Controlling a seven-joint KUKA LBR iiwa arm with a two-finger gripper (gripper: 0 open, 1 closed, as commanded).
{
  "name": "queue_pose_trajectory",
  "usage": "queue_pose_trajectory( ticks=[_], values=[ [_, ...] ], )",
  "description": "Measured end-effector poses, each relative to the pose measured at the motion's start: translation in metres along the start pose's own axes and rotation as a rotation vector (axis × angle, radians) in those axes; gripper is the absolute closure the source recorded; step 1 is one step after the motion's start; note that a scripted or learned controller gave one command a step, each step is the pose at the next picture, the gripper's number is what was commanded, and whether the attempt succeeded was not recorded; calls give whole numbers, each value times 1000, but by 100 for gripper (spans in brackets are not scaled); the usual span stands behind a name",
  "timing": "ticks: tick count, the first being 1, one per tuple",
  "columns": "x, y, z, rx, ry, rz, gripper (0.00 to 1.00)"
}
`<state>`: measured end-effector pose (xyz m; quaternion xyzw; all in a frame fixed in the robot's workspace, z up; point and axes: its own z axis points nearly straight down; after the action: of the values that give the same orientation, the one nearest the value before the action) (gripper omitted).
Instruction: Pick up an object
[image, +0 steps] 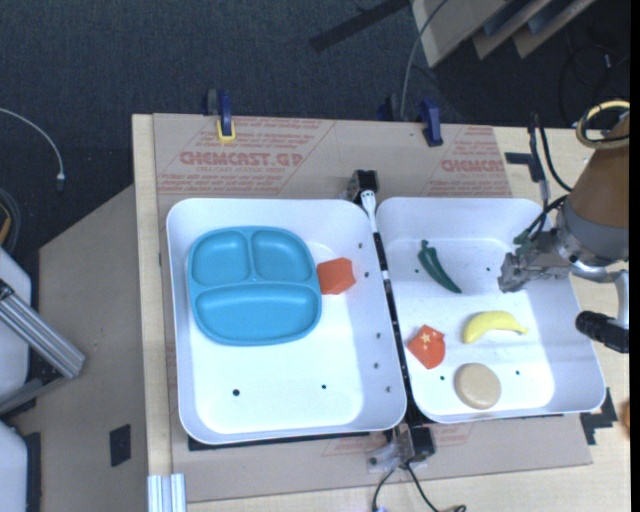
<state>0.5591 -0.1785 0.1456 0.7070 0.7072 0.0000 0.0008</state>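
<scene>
Claw (512, 272) over the right bin (560, 400)
I can't tell its opening; it hangs just above the yellow banana (492, 325), right of the green pepper (438, 268)

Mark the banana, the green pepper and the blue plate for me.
banana (493, 325): camera view, middle of its curved body.
green pepper (437, 267): camera view, mid-length of the pod.
blue plate (256, 285): camera view, ridge between compartments.

Below me the tabletop (300, 150), brown-sheeted, carries 2 white bins: left bin (290, 400) touching right bin (540, 400).
</scene>
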Motion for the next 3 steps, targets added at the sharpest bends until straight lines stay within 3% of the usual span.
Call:
queue_pose_trajectory(
  ticks=[2,3],
  values=[
    [-4,5,-81,-2,-1,-1,100],
    [40,27,-82,-2,0,-2,100]
  ],
)
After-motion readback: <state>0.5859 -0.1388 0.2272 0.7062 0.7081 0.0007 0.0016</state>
